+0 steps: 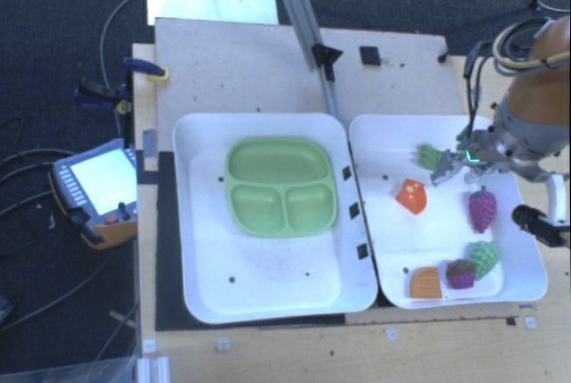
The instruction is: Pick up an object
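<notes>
The arm (535, 95) is reached in from the right over the right bin (375, 220), wrist bent low. The tool (443, 167) is set against the green toy (432, 157) at the bin's upper part — whether it is spread cannot be told.

arm (535, 95): grey body | orange band | coiled cables on top | small green light

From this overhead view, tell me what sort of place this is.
Probably a robotics lab test bench. Two white bins sit on a board, toy food like the purple grapes fills one, and a teach pendant with cables lies on dark carpet beside it.
</notes>
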Robot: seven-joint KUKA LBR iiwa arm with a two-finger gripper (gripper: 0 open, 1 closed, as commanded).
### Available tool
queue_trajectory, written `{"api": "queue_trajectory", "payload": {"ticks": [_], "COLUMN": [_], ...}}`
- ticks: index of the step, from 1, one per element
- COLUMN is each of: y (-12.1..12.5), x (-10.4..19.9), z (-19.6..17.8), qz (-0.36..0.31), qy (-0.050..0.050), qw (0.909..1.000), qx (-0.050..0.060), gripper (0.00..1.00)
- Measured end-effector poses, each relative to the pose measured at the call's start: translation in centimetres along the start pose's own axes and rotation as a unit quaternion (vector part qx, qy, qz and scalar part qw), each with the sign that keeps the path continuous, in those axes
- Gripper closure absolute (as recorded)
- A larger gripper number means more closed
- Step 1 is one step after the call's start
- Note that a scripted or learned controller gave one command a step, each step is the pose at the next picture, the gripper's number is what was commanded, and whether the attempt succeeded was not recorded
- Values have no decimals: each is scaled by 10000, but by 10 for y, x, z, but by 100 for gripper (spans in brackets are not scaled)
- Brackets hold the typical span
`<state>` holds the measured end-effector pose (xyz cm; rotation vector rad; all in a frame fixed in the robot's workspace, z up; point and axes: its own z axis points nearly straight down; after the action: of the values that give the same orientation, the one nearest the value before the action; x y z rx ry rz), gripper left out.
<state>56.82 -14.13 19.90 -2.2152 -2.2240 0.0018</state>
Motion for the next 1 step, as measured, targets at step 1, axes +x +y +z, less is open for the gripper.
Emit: {"api": "queue_trajectory", "payload": {"ticks": [1], "y": [1], "x": [0], "z": [-2], "qz": [-3], "qy": [-5], "qw": [10000], "qx": [-22], "gripper": [0]}}
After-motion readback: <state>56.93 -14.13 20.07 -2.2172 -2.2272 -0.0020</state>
